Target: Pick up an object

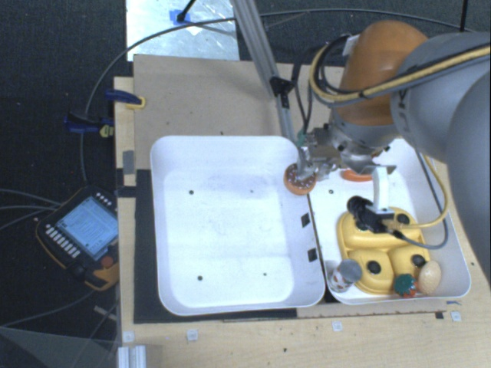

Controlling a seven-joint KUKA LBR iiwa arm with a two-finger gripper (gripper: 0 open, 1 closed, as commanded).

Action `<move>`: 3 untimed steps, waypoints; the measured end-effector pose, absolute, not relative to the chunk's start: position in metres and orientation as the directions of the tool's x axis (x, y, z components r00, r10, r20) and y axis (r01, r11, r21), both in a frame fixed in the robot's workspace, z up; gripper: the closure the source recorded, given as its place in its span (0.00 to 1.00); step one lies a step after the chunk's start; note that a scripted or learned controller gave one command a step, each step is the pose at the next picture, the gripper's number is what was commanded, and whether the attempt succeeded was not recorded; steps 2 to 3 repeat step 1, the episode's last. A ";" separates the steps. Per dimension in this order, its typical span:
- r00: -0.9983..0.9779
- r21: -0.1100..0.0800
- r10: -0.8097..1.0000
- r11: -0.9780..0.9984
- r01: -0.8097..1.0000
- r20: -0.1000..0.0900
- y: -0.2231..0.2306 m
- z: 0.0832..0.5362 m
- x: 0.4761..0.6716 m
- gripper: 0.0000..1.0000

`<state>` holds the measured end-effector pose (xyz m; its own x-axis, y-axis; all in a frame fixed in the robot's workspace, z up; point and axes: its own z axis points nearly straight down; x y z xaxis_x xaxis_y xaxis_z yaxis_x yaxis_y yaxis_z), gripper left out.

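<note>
the grey arm, with its orange band above the wrist, reaches in from the right and ends over the strip where the two white bins meet. the claw points down at the far right corner of the left bin, and a small round brown thing sits right at its tip, just over that bin's rim. i cannot tell whether the claw is wide or narrow, nor whether the brown thing is truly gripped or only lies below it. the right bin bears a yellow moulded toy with dark round knobs, lying toward the near side. at the toy's near left sits a small grey cap; at its near right are a little green piece and, touching or just beside it, a cream egg-shaped ball. an orange flat piece peeks out under the wrist at the far side of that bin. both bins rest on a brown table. blue clamps grip the table's left edge, and a handheld pendant with a lit screen lies on the dark floor well to the left.
</note>
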<state>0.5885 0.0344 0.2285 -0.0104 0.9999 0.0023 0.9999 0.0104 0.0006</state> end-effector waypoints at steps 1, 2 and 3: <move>-0.009 0.002 1.000 0.009 1.000 0.001 0.083 0.219 0.596 1.00; -0.009 0.002 1.000 0.009 1.000 0.001 0.083 0.219 0.596 1.00; -0.009 0.002 1.000 0.009 1.000 0.001 0.083 0.219 0.596 1.00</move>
